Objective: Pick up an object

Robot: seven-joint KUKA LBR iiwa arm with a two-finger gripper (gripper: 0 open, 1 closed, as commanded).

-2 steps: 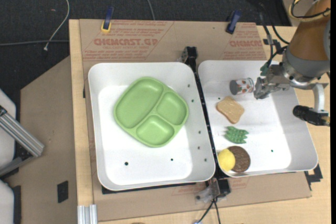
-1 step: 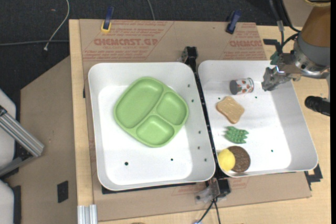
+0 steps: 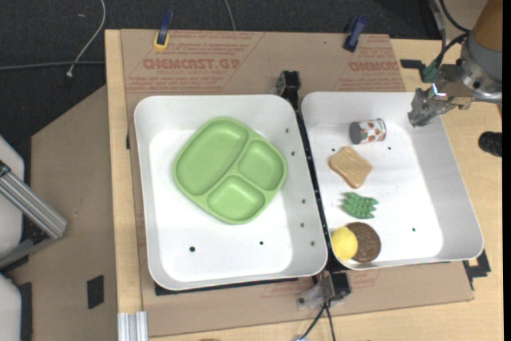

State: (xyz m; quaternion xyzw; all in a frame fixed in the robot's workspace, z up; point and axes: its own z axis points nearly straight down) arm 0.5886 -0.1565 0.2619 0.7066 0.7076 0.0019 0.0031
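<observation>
Five items in right bin (image 3: 447, 172): can (image 3: 368, 131), toast (image 3: 351, 166), greens (image 3: 360, 205), lemon (image 3: 344, 243), cookie (image 3: 366, 242); hand (image 3: 423, 109) at 2 o'clock, grip state unclear.

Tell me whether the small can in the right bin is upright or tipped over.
Tipped over. The small can lies on its side on the right bin floor, long axis horizontal.

We see two white bins on the bench (image 3: 128, 196): the left bin (image 3: 160, 251) holds a green divided plate (image 3: 230, 169). The right bin (image 3: 431, 204) holds a small can (image 3: 367, 131), a toast slice (image 3: 350, 166), a green leafy piece (image 3: 359, 205), a lemon (image 3: 343, 243) and a brown disc (image 3: 366, 241). The hand (image 3: 423, 112) hangs over the right bin's far right corner.
</observation>
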